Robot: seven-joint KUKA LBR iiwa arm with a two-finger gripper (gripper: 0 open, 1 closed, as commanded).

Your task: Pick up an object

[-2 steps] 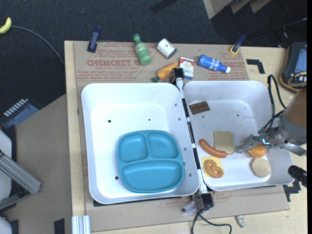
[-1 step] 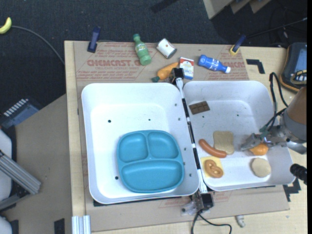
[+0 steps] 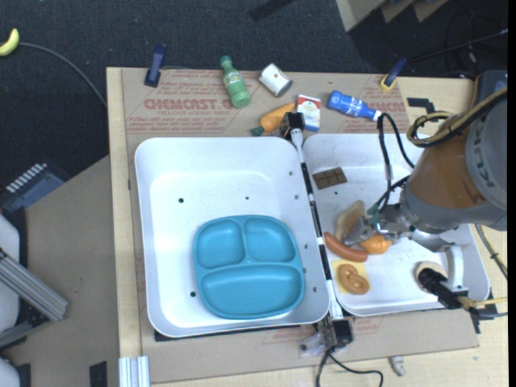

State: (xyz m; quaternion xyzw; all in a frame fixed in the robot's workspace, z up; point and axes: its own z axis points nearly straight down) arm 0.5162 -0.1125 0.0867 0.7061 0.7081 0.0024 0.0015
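Tomato slice (image 3: 352,278) lies near a sausage (image 3: 344,249); fingers (image 3: 372,230) just above; grip state unclear.

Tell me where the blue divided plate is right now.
The blue divided plate lies in the left bin, toward its front, near the divider shared with the right bin, across from the hot dog.

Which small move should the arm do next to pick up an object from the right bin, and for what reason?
Probably a short descent. The tool hangs over a small orange rounded piece, beside a red sausage-shaped toy and a flat tan piece in the right white bin. No item is visibly between its tips, so lowering seems the reasonable step.
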